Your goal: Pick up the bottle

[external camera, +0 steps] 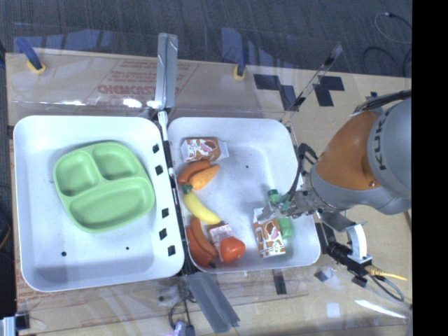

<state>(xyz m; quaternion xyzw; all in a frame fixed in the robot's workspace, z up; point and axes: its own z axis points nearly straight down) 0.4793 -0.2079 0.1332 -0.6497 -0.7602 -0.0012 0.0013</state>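
Currently gripper (285, 205) sits low over green bottle (278, 212) in right bin (241, 128); finger state cannot be told. Advice: centre on bottle, clear of snack packet (269, 238), before closing.

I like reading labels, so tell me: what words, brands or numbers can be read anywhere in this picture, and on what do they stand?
"KU": large dark letters on the grey arm casing, cut off at the edge.
Red print, mirrored and blurred, on the clear sheet behind the bins: unreadable.
Orange snack packet: print too small to read.
Second snack packet near the claw: too small to read.
Small packet by the tomato: unreadable.
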